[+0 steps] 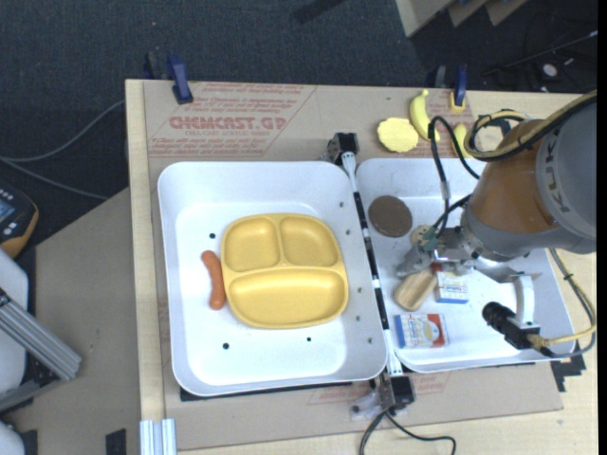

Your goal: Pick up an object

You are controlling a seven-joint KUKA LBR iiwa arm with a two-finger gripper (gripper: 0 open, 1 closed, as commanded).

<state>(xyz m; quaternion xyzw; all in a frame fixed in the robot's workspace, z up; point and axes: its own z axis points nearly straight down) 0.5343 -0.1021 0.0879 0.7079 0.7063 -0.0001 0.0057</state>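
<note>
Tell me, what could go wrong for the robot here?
The end effector sits low in the right bin among crowded things: a bread roll, a brown disc and small packets. It may nudge them aside or grab two at once. Its cable could also snag.

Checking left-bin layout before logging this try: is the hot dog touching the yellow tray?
Touching. The camera view shows the hot dog lying along the yellow tray's left edge, with no white bin floor visible between them at the lower end.

bench [237, 126] bears two white bins [190, 349], yellow toys [398, 134] at back.
</note>
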